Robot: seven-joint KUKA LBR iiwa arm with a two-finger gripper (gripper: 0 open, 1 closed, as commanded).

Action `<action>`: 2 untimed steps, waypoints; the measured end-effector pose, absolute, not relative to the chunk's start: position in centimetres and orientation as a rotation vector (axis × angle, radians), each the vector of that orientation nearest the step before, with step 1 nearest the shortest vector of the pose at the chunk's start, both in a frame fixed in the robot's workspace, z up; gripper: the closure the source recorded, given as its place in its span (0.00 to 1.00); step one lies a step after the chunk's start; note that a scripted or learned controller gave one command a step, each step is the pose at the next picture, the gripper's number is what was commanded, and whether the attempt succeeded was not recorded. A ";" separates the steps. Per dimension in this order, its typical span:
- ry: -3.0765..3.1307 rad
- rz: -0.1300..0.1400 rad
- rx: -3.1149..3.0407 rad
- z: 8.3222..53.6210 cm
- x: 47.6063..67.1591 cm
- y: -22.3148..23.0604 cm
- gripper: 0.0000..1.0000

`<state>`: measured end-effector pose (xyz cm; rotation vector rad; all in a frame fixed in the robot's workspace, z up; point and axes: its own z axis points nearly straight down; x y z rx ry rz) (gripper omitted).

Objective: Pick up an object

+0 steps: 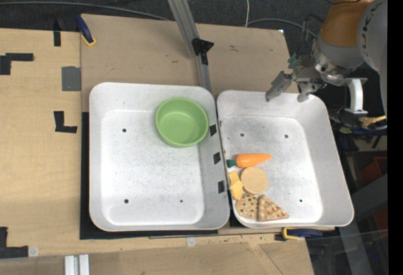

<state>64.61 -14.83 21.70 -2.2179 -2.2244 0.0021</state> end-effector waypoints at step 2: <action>-2.221 0.007 -2.216 16.0 65.2 -14.0 0.00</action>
